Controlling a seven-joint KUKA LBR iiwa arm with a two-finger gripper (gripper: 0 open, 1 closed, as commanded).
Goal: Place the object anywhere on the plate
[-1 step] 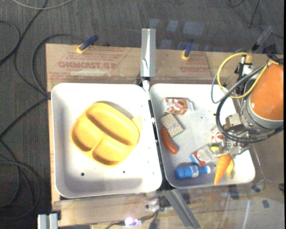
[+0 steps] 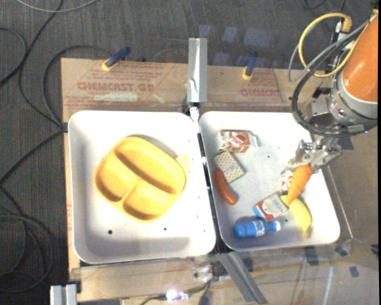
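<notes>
You have the gripper [image 2: 312, 155] at the right side of the right white bin [image 2: 254, 142], and its 2 fingers look closed on the top end of the orange toy carrot [image 2: 296, 182], which hangs slanting down over the yellow toy banana [image 2: 301, 216] and the small red-and-white carton [image 2: 270, 206]. Judge the grip as thin, since only the carrot's tip sits between the jaws. Lift straight up until the carrot is above the bin wall, then carry it slowly across the divider to the yellow sectioned plastic plate [image 2: 140, 176] in the left white bin [image 2: 89, 234]. Lower over the plate's middle before releasing.
</notes>
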